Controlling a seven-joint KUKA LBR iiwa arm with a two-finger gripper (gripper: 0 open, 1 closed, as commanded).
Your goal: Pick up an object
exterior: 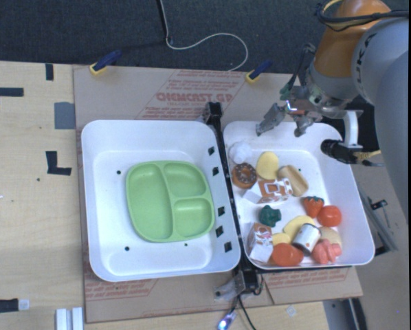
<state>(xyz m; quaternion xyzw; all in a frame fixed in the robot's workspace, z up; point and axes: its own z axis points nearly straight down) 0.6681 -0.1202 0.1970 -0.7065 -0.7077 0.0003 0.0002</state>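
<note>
Gripper: metal fingers spread apart, nothing between them, over the right bin's far rim.
Objects: glossy plastic toy food, rounded shapes, heaped below the gripper in the smooth white bin.
Left of gripper: matte green divided plate.
Surface: brown cardboard on pale wood.

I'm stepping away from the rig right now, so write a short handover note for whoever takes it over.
Gripper: open, nothing between its fingers, hovering over the far edge of the right bin.
Objects: all in the right bin, including a chocolate donut, a hot dog bun, a strawberry, a tomato and a small can.
Left bin: holds a green divided plate.
Done: nothing picked.
Left: descend, grasp one object, lift.
</note>
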